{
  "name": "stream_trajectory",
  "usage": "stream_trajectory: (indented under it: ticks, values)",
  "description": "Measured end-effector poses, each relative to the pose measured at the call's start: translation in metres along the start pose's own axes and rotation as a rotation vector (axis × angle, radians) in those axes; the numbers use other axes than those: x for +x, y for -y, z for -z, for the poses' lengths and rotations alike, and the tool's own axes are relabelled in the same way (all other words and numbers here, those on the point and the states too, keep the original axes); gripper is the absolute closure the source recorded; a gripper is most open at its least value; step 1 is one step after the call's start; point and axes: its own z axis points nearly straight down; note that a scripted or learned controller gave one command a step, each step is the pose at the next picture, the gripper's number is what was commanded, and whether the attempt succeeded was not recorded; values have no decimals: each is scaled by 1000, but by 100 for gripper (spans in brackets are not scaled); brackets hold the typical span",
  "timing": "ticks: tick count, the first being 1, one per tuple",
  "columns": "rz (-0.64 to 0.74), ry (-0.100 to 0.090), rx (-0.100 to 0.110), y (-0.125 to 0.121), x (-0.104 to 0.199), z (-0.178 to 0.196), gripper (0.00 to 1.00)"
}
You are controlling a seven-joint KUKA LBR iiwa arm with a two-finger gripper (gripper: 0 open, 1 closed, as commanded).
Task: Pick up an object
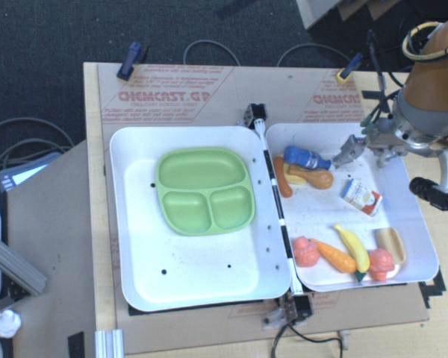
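Blue bottle (306, 157) just left of fingers (350, 152), their spread impossible to tell

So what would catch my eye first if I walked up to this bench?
Probably the green divided plate lying alone in the left bin. Next, the bright toy food scattered in the right bin: a yellow banana and an orange carrot near its front edge, a blue bottle at the back. The gripper hovers over that bin's back part, near the bottle.
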Motion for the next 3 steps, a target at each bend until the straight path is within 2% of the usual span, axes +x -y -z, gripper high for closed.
stream_trajectory:
  ticks: [1, 2, 3]
  values:
    - [1, 1, -8, 53, -7, -94, 0]
    - [0, -2, 1, 117, -2, -98, 0]
    - [-1, -1, -2, 116, -2, -88, 100]
